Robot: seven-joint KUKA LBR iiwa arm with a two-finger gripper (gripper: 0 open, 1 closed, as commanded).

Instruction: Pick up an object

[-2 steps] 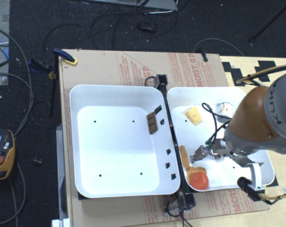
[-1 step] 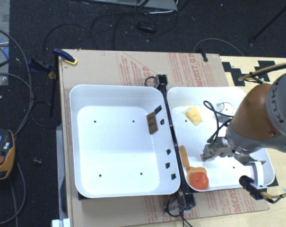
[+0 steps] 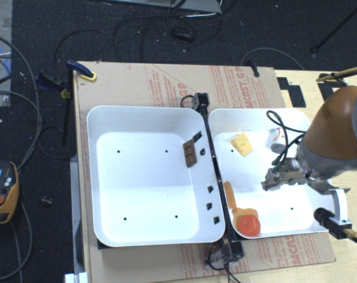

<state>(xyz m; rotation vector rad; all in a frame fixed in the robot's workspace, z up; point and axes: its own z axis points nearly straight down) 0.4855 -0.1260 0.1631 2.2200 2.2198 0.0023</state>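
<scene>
In the right bin (image 3: 296, 232) a yellow block (image 3: 242, 144) lies near the far left corner. A wooden spoon (image 3: 239, 211) holding a red ball (image 3: 248, 224) rests against that bin's near left wall. A small brown block (image 3: 190, 153) sits in the left bin (image 3: 107, 122) by its right wall. My gripper (image 3: 275, 181) hangs low over the middle of the right bin, to the right of the spoon and in front of the yellow block. I see nothing between its fingers.
Black clips line the divider between the bins (image 3: 210, 188). The arm's grey body and orange band (image 3: 337, 135) cover the right bin's right side. Cables cross the dark floor behind the cardboard-covered bench (image 3: 166, 78).
</scene>
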